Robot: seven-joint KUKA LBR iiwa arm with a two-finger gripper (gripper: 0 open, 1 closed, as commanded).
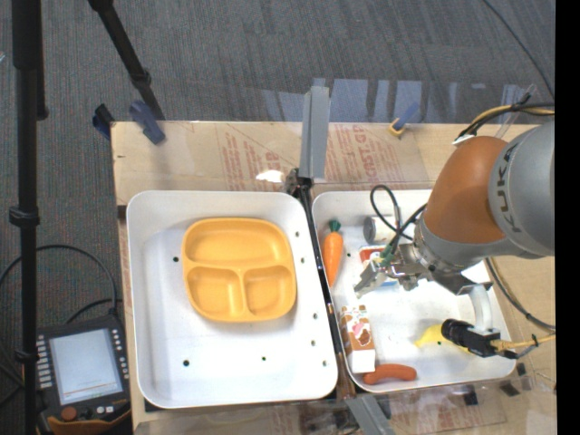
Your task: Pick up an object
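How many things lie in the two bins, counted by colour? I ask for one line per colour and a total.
Yellow: 2, the divided plate and a small yellow toy
Orange: 1, the carrot
Red: 1, the sausage
Brown and white: 1, the carton
Total: 5

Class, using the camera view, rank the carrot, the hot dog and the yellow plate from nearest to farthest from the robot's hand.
1. Carrot, just left of the hand, by the right bin's left wall.
2. Hot dog, below the hand, at the right bin's front edge.
3. Yellow plate, in the left bin.
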